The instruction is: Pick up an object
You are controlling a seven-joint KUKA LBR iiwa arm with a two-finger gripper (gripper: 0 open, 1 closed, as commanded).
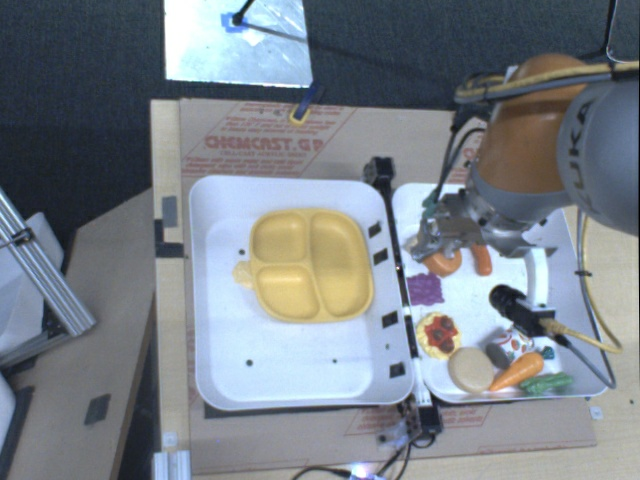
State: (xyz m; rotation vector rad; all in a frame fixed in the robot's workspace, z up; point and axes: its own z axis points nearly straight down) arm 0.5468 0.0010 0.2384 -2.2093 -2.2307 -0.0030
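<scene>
Two shallow white bins sit side by side, and you work over the right bin [465, 306].

Item 1: left bin [215, 368], centre-left of the frame. It holds one yellow divided plate [305, 266] and plays no part in the coming move.

Item 2: gripper [432, 240], at the upper left of the right bin, close to the divider between the bins. Whether it is released or clenched you cannot tell from this slanted view, and nothing is plainly grasped.

Item 3: orange toy piece [443, 264], the likeliest pick. It lies just below the gripper in the frame, touching it or very nearly so, a shade to the right. Part of it is hidden under the tool, so its long axis is hard to read. It seems to run roughly left to right.

Item 4: orange-red stick [483, 260], just right of item 3, long axis nearly up and down the frame.

Item 5: purple piece [425, 289], directly below the gripper and a little further off.

Item 6: lower right cluster, well apart from the gripper: round yellow-and-red piece [438, 334], beige disc [468, 370], carrot [517, 370], green piece [547, 383], small white-and-red piece [510, 346].

Judgement: your move turns on item 3. A short drop towards the lower frame should meet it, but watch for crowding from item 4.
</scene>
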